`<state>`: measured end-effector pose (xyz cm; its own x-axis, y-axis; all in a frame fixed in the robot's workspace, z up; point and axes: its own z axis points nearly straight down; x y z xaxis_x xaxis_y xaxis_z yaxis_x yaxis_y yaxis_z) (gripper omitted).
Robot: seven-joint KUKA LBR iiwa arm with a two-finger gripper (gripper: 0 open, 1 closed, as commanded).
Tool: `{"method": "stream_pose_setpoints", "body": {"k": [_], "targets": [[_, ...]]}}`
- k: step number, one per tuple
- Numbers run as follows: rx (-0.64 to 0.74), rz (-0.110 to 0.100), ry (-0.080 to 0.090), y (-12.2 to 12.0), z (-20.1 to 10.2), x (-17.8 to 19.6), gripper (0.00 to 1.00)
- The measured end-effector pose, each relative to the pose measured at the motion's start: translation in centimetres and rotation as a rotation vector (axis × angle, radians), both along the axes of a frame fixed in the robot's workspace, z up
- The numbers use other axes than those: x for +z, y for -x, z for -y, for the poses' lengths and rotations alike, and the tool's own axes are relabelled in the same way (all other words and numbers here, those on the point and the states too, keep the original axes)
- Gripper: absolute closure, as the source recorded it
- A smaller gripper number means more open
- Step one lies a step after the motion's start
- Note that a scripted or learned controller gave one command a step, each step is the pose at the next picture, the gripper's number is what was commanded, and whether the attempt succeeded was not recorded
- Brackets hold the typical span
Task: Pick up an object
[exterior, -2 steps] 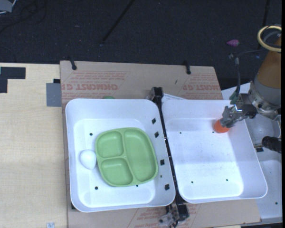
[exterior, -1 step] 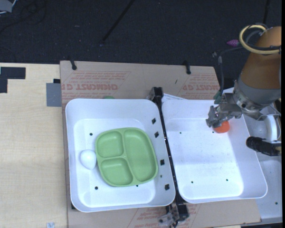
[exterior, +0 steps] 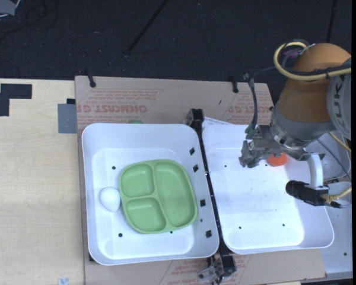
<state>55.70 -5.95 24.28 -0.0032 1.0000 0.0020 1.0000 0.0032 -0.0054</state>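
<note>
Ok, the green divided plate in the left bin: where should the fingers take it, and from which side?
Probably the raised outer rim of the green plate, coming straight down. It lies flat, so only an edge fits between fingers. The right-hand rim looks best: the white ball touches the left edge. The gripper is over the right bin.

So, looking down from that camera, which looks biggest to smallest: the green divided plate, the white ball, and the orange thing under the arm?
1. Green divided plate, by far the largest.
2. White ball.
3. Orange thing, though the arm partly hides it, so its full size is uncertain.
</note>
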Motion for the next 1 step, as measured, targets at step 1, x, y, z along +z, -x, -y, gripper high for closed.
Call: {"method": "stream_pose_setpoints", "body": {"k": [1], "targets": [[0.000, 0.000, 0.001, 0.98, -5.91, -1.01, 1.00]]}}
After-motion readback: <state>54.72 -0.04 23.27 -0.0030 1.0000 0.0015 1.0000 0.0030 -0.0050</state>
